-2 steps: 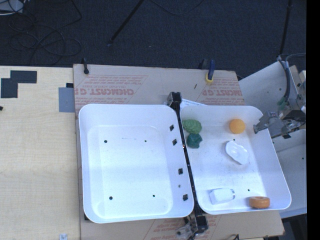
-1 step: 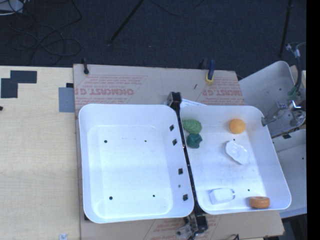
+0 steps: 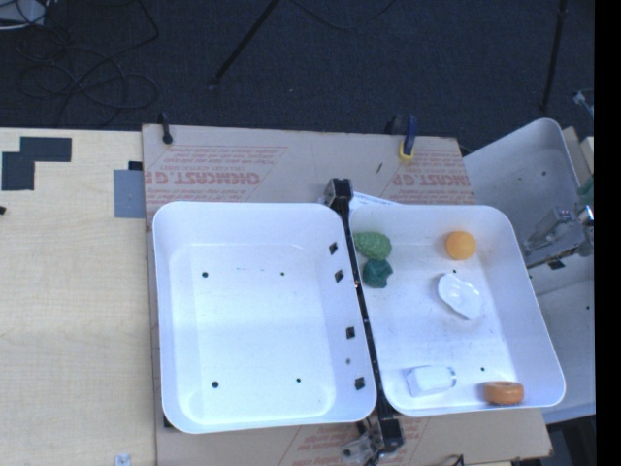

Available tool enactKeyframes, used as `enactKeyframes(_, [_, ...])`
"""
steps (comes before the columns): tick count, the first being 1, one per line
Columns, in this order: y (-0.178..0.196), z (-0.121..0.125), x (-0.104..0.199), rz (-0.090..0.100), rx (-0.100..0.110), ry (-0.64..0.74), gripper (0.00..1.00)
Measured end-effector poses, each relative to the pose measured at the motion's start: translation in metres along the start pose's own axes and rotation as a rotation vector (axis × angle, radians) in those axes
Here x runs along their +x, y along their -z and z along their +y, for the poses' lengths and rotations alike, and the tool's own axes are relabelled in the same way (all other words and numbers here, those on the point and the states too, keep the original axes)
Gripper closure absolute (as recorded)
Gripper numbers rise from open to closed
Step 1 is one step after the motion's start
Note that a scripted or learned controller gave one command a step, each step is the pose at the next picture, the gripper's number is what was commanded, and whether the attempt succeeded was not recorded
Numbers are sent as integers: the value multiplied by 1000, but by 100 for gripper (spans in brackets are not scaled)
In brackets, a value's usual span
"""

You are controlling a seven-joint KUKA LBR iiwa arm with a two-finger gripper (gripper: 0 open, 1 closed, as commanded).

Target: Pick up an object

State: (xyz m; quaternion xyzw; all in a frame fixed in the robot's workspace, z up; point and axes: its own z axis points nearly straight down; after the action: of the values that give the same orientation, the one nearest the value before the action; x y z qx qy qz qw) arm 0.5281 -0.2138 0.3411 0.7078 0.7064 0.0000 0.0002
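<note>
Plywood benchtop [image 3: 68,289] of pale tone is overlaid by a red-printed brown cardboard sheet [image 3: 291,168], with cable-strewn dark carpet [image 3: 291,47] behind. On the sheet are set a shallow white left bin [image 3: 175,223] and its right twin [image 3: 529,304]. Within the latter are spread a crumpled green lump [image 3: 373,245], a teal lump [image 3: 376,273], an orange ball [image 3: 460,245], a white oval piece [image 3: 460,295], a white block [image 3: 430,379] and an orange disc [image 3: 504,392].

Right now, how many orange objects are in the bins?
2, both in the right bin: an orange ball near its far right corner, and a flatter orange piece at its near right corner. Nothing appears to hide another.
</note>
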Motion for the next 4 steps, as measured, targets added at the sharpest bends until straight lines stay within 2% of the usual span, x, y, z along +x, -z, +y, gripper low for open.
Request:
enactKeyframes(1, [8,1,0,0,2,3,100])
enactKeyframes(2, [-75,-31,1,4,11,1,100])
enactKeyframes(3, [-128,-34,17,4,8,0,100])
enactKeyframes(4, [-154,-14,0,0,3,1,100])
